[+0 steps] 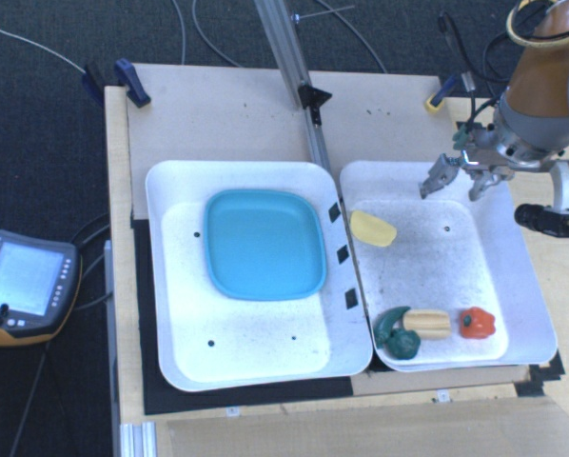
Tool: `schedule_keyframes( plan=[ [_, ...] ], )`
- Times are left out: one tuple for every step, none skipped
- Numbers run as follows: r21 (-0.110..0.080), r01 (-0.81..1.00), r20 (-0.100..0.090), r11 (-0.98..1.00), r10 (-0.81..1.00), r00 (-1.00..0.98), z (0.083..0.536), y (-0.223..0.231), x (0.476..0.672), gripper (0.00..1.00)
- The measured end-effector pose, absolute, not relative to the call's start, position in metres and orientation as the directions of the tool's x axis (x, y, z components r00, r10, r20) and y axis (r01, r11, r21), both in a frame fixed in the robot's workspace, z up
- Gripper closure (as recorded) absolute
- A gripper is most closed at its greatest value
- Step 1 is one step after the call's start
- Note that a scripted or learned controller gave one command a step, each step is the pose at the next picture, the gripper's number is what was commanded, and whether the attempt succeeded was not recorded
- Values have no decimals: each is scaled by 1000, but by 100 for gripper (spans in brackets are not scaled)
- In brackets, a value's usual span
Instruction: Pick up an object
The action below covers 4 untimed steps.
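On the bench (218,112), read from left to right:

Left bin (170,341): held a blue square plate (265,243), lying flat near the bin's middle. Flat and low-rimmed, it was judged a poor choice for a two-finger grasp from above.

Divider: the two bins met edge to edge, with a slanted metal rail (286,41) running down to their upper junction.

Right bin (513,246): carried four small candidates. A yellow piece (372,228) lay alone near the upper-left wall. Along the lower edge sat a dark green piece (397,332), a tan block (426,324) touching it, and a red piece (475,323) just beside the block.

Gripper (456,181): hovered over the upper part of the right bin, fingers spread apart with nothing between them, well apart from every object.

Best target (judgement): the yellow piece, being nearest and free on all sides, so that the fingers could descend without nudging a neighbour.

Approach (judgement): the gripper should have been centred above the piece before descent, with the fingers straddling its narrower span.

Risk (judgement): the piece lay close to the bin wall, so a finger on that side could have struck the wall.

Lower trio (judgement): crowded; a finger could have landed on the adjoining item.
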State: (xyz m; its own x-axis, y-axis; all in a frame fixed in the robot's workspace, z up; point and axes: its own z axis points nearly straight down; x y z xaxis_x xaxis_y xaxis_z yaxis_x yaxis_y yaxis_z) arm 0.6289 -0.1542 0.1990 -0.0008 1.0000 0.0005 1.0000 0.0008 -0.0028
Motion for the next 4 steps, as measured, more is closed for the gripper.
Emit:
schedule_keyframes(
  plan=[
    [-2,1000,0,0,1000,0,151,-160,633,0],
    [2,1000,0,1,1000,-1,163,-159,633,100],
    [4,1000,-1,0,1000,0,207,-164,634,100],
    [5,1000,-1,0,1000,0,260,-164,635,100]
  ],
)
